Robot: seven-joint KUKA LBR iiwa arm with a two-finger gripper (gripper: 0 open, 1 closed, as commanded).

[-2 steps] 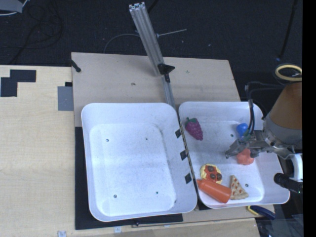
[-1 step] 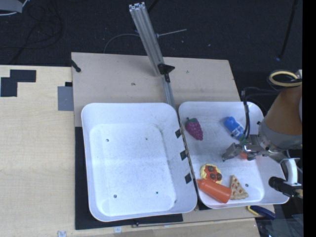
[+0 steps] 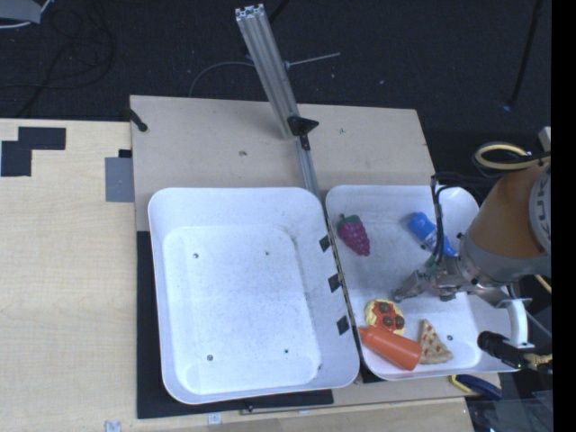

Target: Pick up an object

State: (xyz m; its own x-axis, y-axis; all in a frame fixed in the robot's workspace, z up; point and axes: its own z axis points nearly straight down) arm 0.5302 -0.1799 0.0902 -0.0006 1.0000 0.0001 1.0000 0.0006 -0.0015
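Jaws hang spread, holding nothing, mid right bin (image 3: 468,207). Five things inside: one grape bunch (image 3: 354,235), one blue piece (image 3: 420,225), one pizza round (image 3: 384,314), one carrot (image 3: 390,346), one pizza slice (image 3: 432,344). Pizza round sits just below the jaws, toward the front edge.

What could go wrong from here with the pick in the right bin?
1. The round pizza-like toy, orange carrot and pizza slice lie packed together, so closing on one may nudge or drag the others.
2. The gripper sits over bare bin floor between items; closing there would likely grab nothing.
3. The blue object lies close beside the arm, which may knock it.
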